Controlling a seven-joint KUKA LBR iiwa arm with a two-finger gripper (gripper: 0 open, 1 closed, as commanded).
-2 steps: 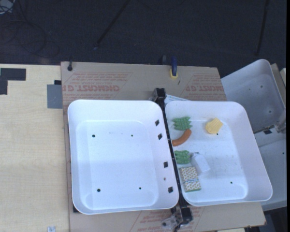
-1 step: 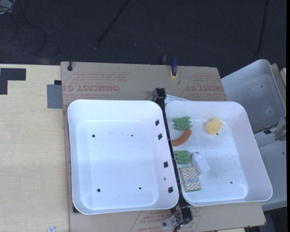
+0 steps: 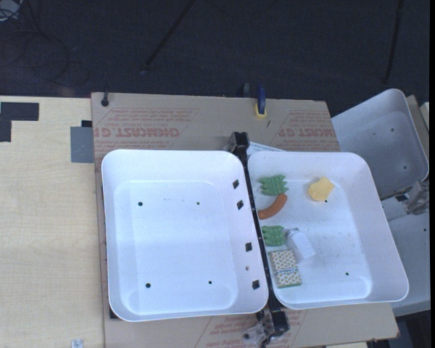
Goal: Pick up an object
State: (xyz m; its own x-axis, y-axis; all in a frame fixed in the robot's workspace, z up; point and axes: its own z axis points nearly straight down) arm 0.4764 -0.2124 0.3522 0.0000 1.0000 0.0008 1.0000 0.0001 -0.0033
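Zero certainty on the gripper from my station: I cannot tell its state. All six objects lie in the right bin (image 3: 373,263): green leafy piece (image 3: 273,185), yellow chunk (image 3: 320,189), orange stick (image 3: 272,206), smaller green piece (image 3: 273,234), pale block (image 3: 300,243), patterned box (image 3: 285,268). Left bin (image 3: 174,245) sits alongside.

Two white bins sit side by side on the bench (image 3: 43,216). The right bin (image 3: 362,267) holds a yellow piece (image 3: 320,189), two green pieces (image 3: 272,185) (image 3: 272,233), an orange sausage (image 3: 272,206), a clear wrapper (image 3: 301,243) and a patterned packet (image 3: 285,267).
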